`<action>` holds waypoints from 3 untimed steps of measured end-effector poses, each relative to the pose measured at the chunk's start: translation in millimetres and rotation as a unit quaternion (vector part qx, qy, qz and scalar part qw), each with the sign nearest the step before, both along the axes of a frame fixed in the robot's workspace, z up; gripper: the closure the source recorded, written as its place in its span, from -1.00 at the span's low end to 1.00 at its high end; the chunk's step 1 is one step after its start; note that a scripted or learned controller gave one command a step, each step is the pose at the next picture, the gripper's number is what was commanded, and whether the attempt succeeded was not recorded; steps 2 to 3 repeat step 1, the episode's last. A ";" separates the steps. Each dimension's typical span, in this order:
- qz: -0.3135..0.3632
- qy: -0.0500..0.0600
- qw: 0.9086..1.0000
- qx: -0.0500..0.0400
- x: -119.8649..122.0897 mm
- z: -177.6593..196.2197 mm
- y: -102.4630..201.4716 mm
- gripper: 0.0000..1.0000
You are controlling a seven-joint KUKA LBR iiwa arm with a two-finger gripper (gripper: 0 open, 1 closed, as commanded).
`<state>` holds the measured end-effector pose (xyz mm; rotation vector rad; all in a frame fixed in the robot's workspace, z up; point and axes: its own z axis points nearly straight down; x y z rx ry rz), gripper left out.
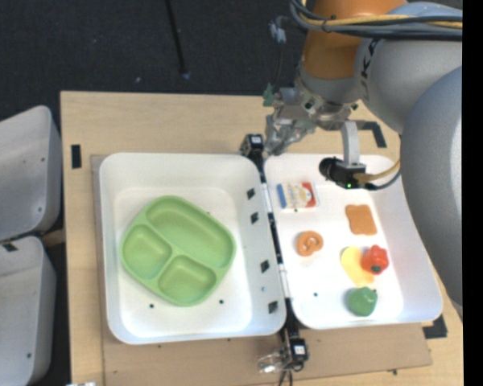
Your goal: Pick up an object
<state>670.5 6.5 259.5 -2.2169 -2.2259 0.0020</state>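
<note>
Closest to the lens, at right: grey arm [423,95] with its orange band [346,10], reaching in over the far edge of the wooden bench [80,127]. Ends in the gripper [280,139], hanging above the far end of the seam between the two bins, near the right bin's far left corner. Open or clenched: cannot be told from this angle. Nothing seen in its grasp.

Lower down, on the right bin [419,284], candidates for picking, all resting on the floor:
- white packet [296,195] with blue and red print, nearest the gripper but apart from it
- brown flat piece [361,219], to the right of the packet
- orange ring [309,243], toward the seam
- yellow piece [352,265] touching a red piece [375,258]
- green piece [361,301], near the front rim

Also a small black unit [342,171] with a green light, just below the wrist.

On the left bin [105,215]: green divided plate [177,252], lying flat, centred
</note>
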 end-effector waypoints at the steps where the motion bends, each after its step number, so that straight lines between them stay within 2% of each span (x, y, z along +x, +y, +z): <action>1: 0.000 -0.001 1.000 0.000 11.1 -11.9 43.8 1.00; 3: 0.000 -0.001 1.000 0.000 11.1 -11.9 43.8 1.00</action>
